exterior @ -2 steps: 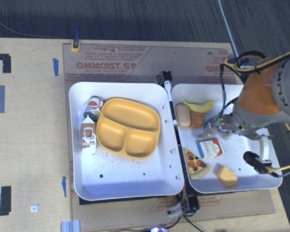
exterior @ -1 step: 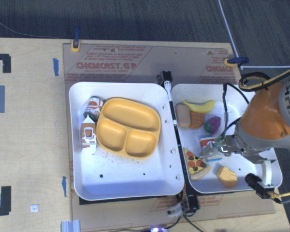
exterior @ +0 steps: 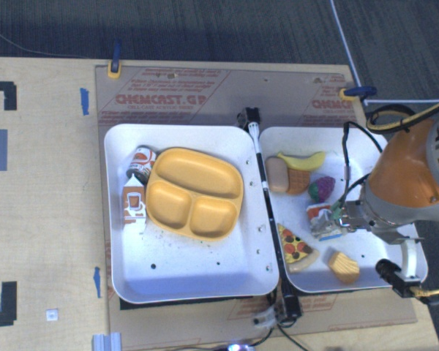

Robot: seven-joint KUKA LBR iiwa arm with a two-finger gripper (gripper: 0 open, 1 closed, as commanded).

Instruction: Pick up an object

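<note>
In the right bin [exterior: 366, 146] my gripper [exterior: 328, 224] is low over the floor, on top of a small red and white item [exterior: 317, 213] that it partly hides. Around it lie a pizza slice [exterior: 295, 248], a tan wedge-shaped block [exterior: 344, 266], a purple bunch of grapes [exterior: 322, 189], a banana [exterior: 303, 160] and a tan bun [exterior: 277, 174] with an orange piece [exterior: 298, 182] beside it. I cannot see anything lifted off the bin floor.
The left bin [exterior: 197, 276] holds a large yellow divided plate [exterior: 192, 192], a small can [exterior: 139, 164] and an orange and white box [exterior: 134, 204] along its left wall. The arm's orange band [exterior: 406, 174] hangs over the right bin's right side. A black clip [exterior: 249, 115] sits between the bins.
</note>
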